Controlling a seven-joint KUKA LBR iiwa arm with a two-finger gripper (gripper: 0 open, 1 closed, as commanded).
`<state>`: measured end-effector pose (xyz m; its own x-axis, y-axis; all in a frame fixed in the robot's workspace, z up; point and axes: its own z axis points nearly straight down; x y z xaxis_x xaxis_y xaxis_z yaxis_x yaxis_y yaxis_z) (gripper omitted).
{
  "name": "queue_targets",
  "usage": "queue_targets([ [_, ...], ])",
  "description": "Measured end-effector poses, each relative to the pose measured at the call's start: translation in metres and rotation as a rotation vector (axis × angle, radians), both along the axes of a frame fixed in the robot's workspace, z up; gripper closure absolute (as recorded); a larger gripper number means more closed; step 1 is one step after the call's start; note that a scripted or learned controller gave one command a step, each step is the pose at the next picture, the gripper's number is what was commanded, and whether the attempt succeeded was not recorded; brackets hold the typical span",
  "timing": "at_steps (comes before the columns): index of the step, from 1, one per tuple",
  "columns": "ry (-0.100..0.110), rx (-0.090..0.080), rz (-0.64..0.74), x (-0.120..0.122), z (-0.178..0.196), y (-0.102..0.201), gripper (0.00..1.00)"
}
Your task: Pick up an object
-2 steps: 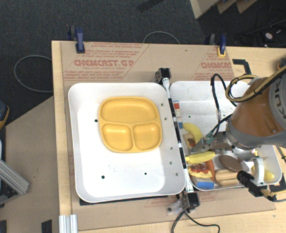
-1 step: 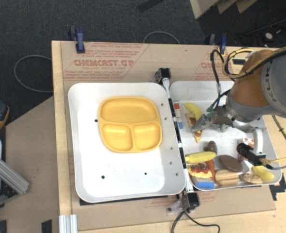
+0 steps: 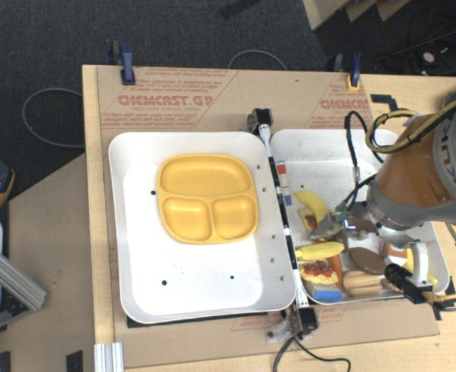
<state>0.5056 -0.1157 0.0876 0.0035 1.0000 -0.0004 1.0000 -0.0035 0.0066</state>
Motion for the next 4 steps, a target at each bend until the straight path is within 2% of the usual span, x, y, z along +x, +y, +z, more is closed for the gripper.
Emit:
queue_targets([
  [1,0.009,0.002,0.003,-0.027,-0.003,0.008,0.00],
  [2,-0.010,-0.002,0.010,0.041,0.104,0.027,0.00],
  [3,0.010,0.001,0.003,0.027,-0.007,0.024,0.00],
  [4,0.004,0.000,0.004,0.029,0.007,0.024,1.00],
])
